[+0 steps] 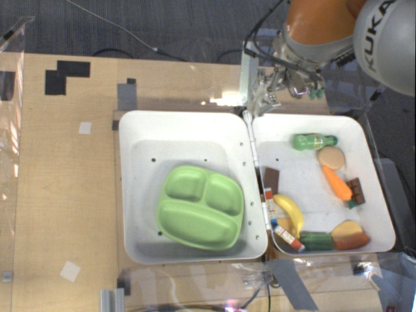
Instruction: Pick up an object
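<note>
No one object is singled out, so any toy in the right bin (374, 161) could serve. A green bottle (313, 141) lies on its side near the far wall, with a tan round piece (331, 157) and a carrot (337, 182) just below it. A banana (290, 213) lies toward the near left corner, beside a brown bar (270, 180). Most pieces lie loose and apart, which should leave room to reach around them. The left bin (140, 148) holds a green divided plate (201, 206). The hand (281, 90) hangs above the far rim where the bins meet, over the desk (58, 194), carrying nothing that can be seen; how wide it stands I cannot tell.
</note>
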Robot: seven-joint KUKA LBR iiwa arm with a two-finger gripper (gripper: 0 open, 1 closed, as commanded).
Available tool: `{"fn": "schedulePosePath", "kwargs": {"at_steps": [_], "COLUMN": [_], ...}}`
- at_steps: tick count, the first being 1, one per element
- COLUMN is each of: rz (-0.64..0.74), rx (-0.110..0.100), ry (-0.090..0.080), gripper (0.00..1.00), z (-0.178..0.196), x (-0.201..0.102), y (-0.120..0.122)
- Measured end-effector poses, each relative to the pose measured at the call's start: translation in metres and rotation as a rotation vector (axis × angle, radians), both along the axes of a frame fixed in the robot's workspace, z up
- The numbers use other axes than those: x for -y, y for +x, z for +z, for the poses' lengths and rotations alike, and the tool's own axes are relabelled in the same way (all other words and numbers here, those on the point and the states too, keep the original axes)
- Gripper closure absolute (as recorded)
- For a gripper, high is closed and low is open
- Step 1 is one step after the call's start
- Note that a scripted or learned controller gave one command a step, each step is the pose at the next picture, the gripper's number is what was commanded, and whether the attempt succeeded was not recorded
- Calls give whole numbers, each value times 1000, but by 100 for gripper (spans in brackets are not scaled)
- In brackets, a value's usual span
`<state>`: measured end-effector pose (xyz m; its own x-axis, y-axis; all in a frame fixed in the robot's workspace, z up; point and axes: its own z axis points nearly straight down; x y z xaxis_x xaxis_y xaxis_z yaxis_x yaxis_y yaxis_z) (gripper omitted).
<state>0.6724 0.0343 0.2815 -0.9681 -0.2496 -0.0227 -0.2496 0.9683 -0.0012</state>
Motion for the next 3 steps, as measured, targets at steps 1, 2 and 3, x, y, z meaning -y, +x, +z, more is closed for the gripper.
{"fn": "schedulePosePath", "kwargs": {"at_steps": [1, 2, 3], "rz": [1, 203, 204], "rx": [12, -10, 4], "ry": [2, -6, -5], "gripper": [100, 100, 100], "z": [14, 4, 19], "x": [-1, 23, 22], "y": [2, -2, 0]}}
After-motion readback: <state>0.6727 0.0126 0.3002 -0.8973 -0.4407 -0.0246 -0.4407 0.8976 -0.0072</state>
